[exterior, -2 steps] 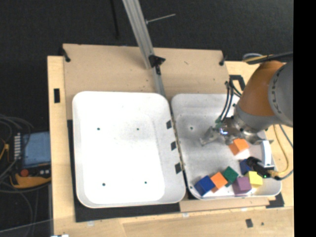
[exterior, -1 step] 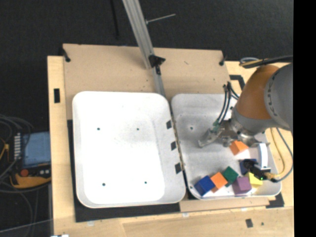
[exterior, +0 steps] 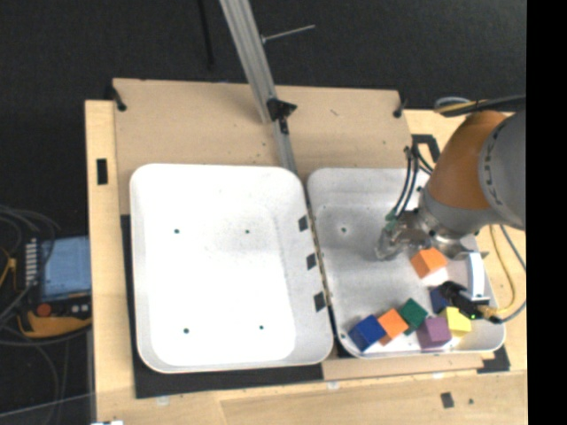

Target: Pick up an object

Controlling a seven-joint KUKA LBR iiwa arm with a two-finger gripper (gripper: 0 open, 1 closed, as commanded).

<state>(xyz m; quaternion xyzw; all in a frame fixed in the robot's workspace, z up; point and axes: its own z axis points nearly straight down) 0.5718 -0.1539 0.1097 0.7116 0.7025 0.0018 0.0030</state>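
**Gripper low in right bin, blocks piled at near-right corner**

Task things = small coloured blocks, all in the right bin. An orange block sits apart from the rest, just beside the gripper on its right, near the bin's right side. Can't tell if gripper and block touch. Rest of the blocks cluster along the bin's near edge toward the right corner: blue block furthest left, second orange block touching it, green block next, then purple block and yellow block. A dark blue block lies just behind green/purple, partly hidden.

Gripper is down over the bin floor approx. mid-bin, left of the lone orange block. Nothing seen between its fingers. Jaw state: can't tell, the fingertips are blurred and partly covered by the wrist.

Arm comes in from the right; orange band above the wrist, grey body over the bin's right rim. Cables run down the wrist toward the gripper.

Left bin sits touching the right bin along the middle seam, w/ a few dark dots on its floor. Both rest on a wooden bench. A metal rail slants in from the top down to the seam btw. the bins. Off the bench's left edge: a blue box w/ cables.
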